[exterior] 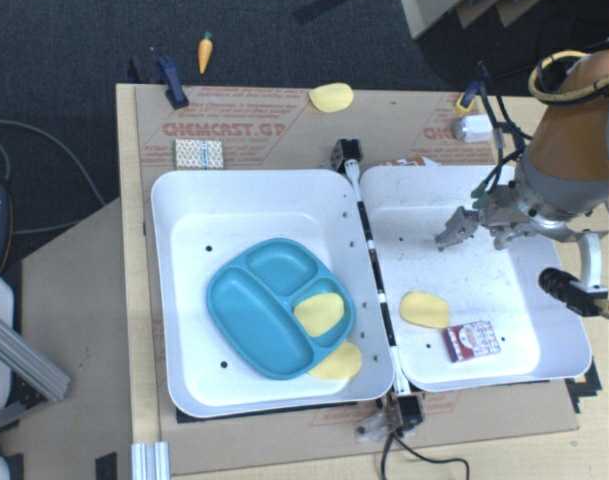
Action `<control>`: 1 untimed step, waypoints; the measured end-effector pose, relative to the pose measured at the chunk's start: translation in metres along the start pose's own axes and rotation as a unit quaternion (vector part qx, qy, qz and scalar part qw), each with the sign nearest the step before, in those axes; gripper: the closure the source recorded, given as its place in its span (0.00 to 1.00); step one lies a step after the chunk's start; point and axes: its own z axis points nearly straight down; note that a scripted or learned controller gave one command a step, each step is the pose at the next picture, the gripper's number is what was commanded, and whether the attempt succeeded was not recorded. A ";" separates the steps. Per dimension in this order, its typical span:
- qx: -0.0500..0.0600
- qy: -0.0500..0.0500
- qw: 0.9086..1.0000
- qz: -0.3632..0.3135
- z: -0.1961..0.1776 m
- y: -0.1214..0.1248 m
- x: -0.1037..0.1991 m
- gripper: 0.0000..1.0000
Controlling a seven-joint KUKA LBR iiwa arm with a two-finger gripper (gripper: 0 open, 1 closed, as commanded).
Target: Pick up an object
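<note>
Dark carpet surrounds a cardboard-topped bench (274, 118) printed with red lettering, and two shallow white bins sit on it side by side. At nine o'clock from the centre seam, the left bin (184, 208) holds a blue divided plate (259, 308) with three compartments; a yellow lemon-like piece (320, 313) rests in the plate's small compartment at its three o'clock side, and a second yellow piece (338, 363) lies on the bin floor touching the plate's rim at five o'clock. At three o'clock from the seam, the right bin (414, 193) carries a yellow rounded object (424, 309) near its six o'clock part, with a small red and white packet (472, 340) just beside it toward four o'clock, the two apart. Reaching in from three o'clock, the grey arm (574, 158) with its orange band hangs over the right bin, and the gripper (462, 230) sits above bare bin floor at about twelve o'clock from the yellow rounded object, well clear of it; nothing is seen between its fingers, and whether they are spread or closed cannot be told. Beyond the bins at twelve o'clock, another yellow piece (331, 97) lies on the cardboard, a patterned sachet (199, 153) rests near the left bin's far corner, and a small toy carrot (205, 53) lies on the carpet.
</note>
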 end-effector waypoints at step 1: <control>0.000 0.000 1.000 0.001 0.078 -0.050 0.019 0.00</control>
